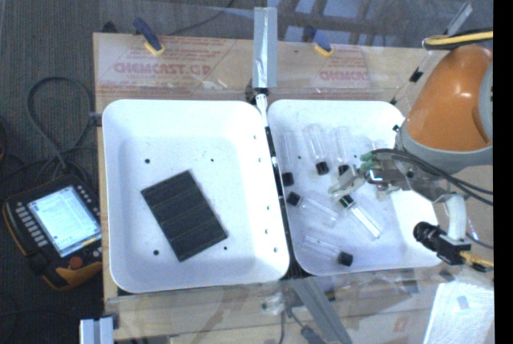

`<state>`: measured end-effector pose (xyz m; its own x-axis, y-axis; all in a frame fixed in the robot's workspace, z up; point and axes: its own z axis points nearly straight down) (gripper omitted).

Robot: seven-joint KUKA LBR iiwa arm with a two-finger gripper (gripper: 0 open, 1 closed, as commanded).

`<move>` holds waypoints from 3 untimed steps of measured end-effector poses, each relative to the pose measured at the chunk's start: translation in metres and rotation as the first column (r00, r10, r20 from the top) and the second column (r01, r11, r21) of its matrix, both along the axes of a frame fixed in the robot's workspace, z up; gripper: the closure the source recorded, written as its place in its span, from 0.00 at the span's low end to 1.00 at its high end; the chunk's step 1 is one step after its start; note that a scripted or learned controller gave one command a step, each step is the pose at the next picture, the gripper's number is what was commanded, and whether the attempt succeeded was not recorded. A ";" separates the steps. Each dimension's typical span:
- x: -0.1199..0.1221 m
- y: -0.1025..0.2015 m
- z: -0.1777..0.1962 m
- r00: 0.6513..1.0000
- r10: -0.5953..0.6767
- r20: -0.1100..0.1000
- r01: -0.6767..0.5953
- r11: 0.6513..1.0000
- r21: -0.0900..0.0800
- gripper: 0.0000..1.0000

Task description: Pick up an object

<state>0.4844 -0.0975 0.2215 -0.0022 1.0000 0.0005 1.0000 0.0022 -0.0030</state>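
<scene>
I read this as the approach step: gripper (pixel 358 177) low in the right bin (pixel 298 250) among clear vials (pixel 367 220); finger opening — can't tell. Next I need it centred over one vial before closing.

Clear vials (pixel 333 186) (black-capped) under arm (pixel 445 114)

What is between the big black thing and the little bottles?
In the camera view, the two bins' touching rims lie between the black ridged panel in the left bin and the clear vials in the right bin.
</scene>
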 end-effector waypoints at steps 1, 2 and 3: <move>0.017 -0.028 -0.126 0.999 0.041 0.002 -0.041 0.999 0.001 0.00; 0.018 -0.028 -0.118 0.999 0.042 0.000 -0.042 0.999 0.002 1.00; 0.094 -0.003 -0.091 1.000 0.023 0.001 -0.023 1.000 -0.001 1.00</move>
